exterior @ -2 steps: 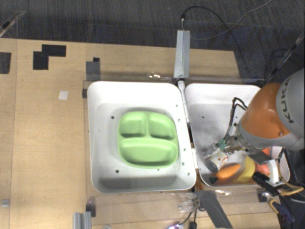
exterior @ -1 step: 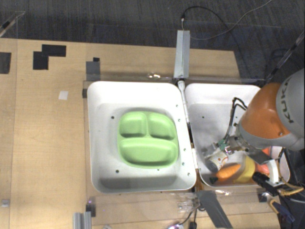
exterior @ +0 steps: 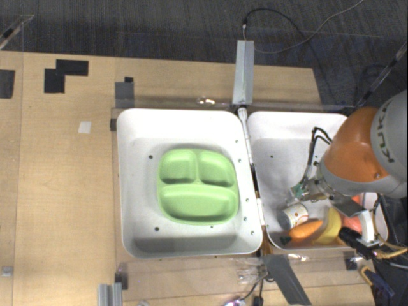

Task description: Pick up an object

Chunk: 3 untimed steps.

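Orange carrot point(exterior: 305, 229) lying near-horizontal, pincer point(exterior: 305, 191) just above

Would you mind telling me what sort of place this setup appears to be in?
Probably a robotics lab: a grey and orange arm reaches over two white bins on a wooden bench, with loose cables on carpet.

I see both bins point(exterior: 137, 171) white, matte. Light green divided tray point(exterior: 196, 185) in left bin, single flat colour. In right bin: orange carrot-shaped piece point(exterior: 305, 229), yellow piece point(exterior: 331, 227), white cylinder point(exterior: 294, 214) with dark end, possibly cup. Arm point(exterior: 366, 158) grey with orange band. Surface point(exterior: 57, 190) tan wood grain with black block marks point(exterior: 64, 74). Floor point(exterior: 127, 11) dark grey, ribbed weave.
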Each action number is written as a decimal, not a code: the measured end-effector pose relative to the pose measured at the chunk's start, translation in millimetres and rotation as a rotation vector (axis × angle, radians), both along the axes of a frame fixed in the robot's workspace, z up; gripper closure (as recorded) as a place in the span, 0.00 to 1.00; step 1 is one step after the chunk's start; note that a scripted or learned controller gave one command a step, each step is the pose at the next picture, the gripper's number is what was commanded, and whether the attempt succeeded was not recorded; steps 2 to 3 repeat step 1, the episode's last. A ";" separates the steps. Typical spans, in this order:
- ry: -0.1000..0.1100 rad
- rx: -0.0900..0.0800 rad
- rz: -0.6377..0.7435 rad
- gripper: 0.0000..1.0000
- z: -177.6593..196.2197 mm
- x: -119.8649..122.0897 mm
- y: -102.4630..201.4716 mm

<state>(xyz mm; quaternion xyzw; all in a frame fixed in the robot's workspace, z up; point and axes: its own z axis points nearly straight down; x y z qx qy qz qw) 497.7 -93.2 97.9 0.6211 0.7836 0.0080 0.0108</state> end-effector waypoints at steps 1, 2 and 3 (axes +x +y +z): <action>0.000 0.000 0.000 0.00 -0.1 -0.1 0.0; 0.000 0.000 0.000 0.00 -0.1 -0.1 0.0; 0.000 0.000 0.000 0.00 -0.1 -0.1 0.0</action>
